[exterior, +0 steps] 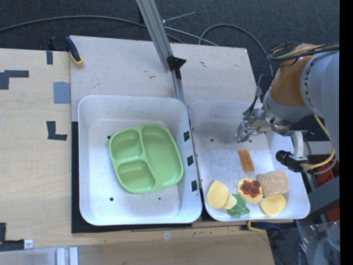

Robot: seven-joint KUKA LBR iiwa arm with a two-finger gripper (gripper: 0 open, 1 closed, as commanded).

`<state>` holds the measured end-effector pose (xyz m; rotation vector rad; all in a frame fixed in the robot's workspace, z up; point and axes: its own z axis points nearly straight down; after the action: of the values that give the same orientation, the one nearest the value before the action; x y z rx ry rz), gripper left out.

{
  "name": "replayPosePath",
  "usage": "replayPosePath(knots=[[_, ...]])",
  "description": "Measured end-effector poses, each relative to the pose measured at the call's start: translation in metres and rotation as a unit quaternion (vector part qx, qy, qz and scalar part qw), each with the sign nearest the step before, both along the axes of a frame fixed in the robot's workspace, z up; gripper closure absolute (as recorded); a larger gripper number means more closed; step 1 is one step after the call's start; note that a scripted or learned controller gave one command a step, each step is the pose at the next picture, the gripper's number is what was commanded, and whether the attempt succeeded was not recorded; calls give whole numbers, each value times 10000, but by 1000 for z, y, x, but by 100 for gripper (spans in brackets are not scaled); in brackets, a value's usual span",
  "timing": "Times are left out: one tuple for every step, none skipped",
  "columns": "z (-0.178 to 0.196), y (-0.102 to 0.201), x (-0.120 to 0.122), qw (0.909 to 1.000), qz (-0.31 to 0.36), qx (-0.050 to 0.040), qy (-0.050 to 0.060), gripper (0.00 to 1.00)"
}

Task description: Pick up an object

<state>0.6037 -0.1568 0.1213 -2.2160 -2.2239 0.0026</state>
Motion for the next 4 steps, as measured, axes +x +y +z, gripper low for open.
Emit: replayPosePath(knots=[[42,-2,1,10000,-11,-5,-28,100],[88,-7,7,10000,-11,-7,-33,100],[135,-6,8,10000,-8,-7,-35,100],[139,49,-2,10000,13,5,-12,100]])
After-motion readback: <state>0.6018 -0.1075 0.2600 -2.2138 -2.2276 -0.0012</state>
